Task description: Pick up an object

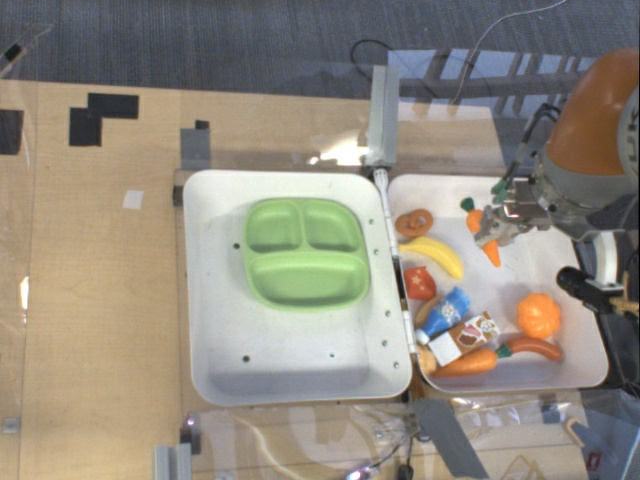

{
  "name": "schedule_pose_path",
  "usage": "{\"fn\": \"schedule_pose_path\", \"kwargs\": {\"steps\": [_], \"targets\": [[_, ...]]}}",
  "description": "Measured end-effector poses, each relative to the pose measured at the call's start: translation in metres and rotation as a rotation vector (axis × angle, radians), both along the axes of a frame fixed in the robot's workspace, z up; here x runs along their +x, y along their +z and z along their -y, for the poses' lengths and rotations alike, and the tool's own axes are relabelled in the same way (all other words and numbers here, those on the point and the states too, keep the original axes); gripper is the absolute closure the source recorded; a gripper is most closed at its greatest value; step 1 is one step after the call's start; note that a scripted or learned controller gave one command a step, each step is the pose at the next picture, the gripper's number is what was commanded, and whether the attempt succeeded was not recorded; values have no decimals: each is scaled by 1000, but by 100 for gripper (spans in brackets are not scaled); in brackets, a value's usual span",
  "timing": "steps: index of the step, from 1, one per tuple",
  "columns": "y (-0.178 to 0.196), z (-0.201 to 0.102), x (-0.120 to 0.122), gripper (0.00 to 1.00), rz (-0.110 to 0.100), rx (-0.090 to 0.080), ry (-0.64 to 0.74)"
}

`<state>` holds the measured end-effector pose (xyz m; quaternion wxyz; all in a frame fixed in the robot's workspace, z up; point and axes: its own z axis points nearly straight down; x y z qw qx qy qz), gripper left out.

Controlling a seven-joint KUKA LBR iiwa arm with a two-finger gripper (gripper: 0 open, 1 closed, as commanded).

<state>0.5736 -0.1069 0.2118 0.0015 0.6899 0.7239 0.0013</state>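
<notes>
Nearest the camera, the grey arm with its orange band point(598, 118) reaches over the right bin point(585, 368), its end effector point(497, 230) low above a small carrot point(487, 240) near the bin's far side; the fingers seem to straddle that carrot, though I cannot tell how wide they stand. Outward from it lie a banana point(437, 255), a brown doughnut point(413, 222), a tomato point(420, 284), a blue packet point(447, 311), an orange point(539, 315) and a large carrot point(466, 362). On the table, the left bin point(215, 358) holds a green divided plate point(303, 251).
</notes>
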Motion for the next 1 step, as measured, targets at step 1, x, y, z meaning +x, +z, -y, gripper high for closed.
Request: {"fn": "schedule_pose_path", "kwargs": {"steps": [1], "targets": [[81,-12,5,100,1,-2,184]]}}
